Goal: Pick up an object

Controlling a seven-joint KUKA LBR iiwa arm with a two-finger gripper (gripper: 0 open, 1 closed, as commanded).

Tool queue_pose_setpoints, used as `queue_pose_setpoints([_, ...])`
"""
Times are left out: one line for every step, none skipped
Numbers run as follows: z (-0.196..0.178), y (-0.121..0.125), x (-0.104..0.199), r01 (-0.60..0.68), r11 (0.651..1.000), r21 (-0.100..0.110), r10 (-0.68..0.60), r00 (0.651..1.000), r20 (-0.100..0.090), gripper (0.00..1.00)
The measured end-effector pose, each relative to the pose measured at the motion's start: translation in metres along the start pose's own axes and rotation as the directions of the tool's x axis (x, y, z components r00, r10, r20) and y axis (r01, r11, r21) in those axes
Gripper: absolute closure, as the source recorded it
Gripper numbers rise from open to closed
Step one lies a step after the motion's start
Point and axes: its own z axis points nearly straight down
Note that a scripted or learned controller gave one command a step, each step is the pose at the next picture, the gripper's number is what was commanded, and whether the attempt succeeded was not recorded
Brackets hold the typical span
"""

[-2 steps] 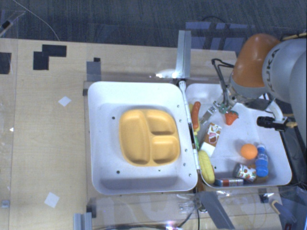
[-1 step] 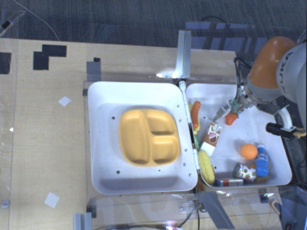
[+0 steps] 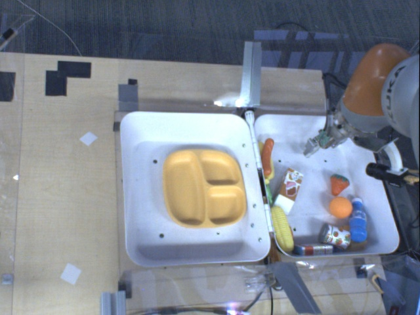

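Observation:
My gripper (image 3: 317,145) hangs over the back of the right bin (image 3: 295,126), open, with nothing between its fingers. It is above bare white floor, right of a red sausage (image 3: 267,155) by the bin's left wall. In front of it lie a small printed carton (image 3: 292,184), a yellow corn cob (image 3: 282,227), a red strawberry-like toy (image 3: 338,184), an orange ball (image 3: 340,207), a blue bottle (image 3: 357,220), a printed can (image 3: 335,235) and a dark marker (image 3: 315,249).
The left bin (image 3: 141,143) holds a yellow divided plate (image 3: 203,188). A metal post (image 3: 252,71) stands behind the ridge between the bins. The arm's orange band (image 3: 371,77) sits above the right bin's far right corner.

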Motion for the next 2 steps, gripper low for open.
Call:
queue_pose_setpoints([0.001, 0.000, 0.000, 0.001, 1.000, 0.001, -0.001, 1.000, -0.001, 0.00])
queue_pose_setpoints([-0.053, -0.036, -0.048, 0.328, 0.945, 0.006, -0.328, 0.945, -0.006, 0.00])
